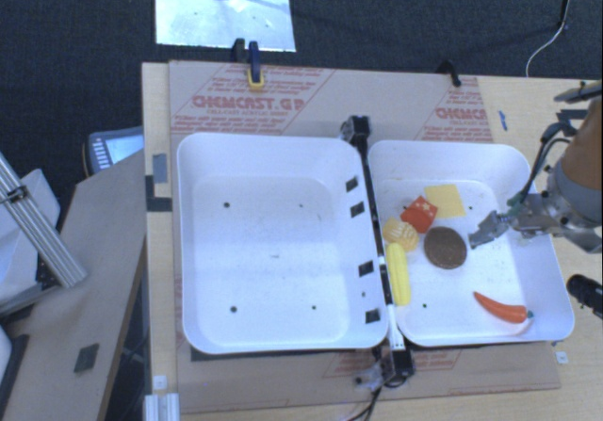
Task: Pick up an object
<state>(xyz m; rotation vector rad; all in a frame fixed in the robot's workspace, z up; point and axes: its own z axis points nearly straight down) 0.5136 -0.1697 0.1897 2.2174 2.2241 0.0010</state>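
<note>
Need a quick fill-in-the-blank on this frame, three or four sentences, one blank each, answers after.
1. All the toy items lie in the ___ bin as the camera sees it.
2. The yellow corn lies along that bin's ___ wall.
3. The round brown disc sits just below the flat ___ square.
4. The chili pepper near the front is orange-___.

Missing words: right; left; yellow; red
</note>
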